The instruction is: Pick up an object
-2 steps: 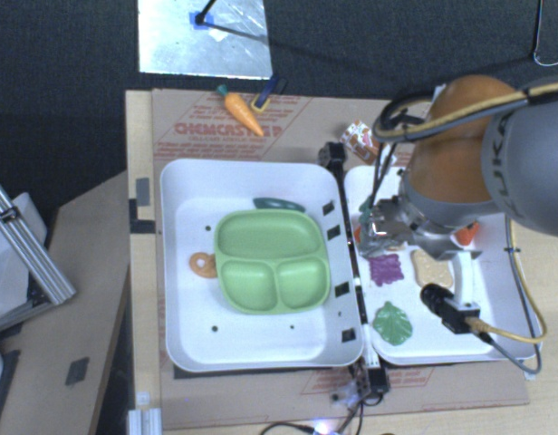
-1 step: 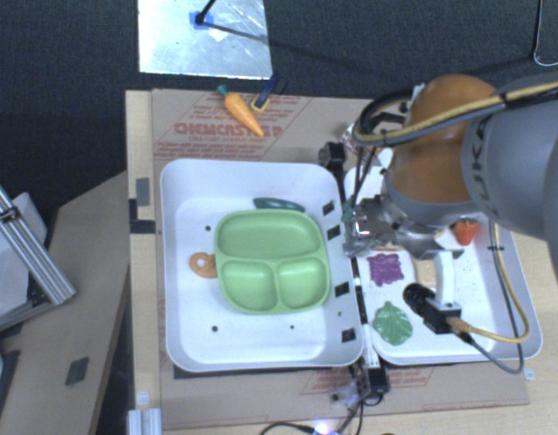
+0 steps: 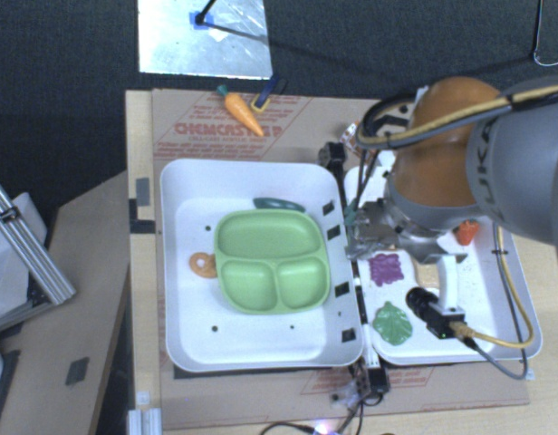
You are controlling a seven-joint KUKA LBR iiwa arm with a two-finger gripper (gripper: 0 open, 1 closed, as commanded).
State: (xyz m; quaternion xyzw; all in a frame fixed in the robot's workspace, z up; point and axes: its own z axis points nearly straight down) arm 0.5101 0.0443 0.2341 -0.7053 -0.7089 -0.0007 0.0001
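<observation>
The arm reaches in from the right and hangs over the upper half of the right bin. My gripper is low at that bin's left wall, just above a purple toy grape bunch. A green leafy toy lies toward the bin's front. An orange-red piece peeks out beside the wrist on the right. In the left bin rests a green divided plate. An orange ring lies to its left, and a dark teal piece shows behind it.
A toy carrot and a small blue-and-yellow item lie on the cardboard behind the bins. A silver sheet is farther back. The divider between the bins carries black clips. A metal frame stands at the far left.
</observation>
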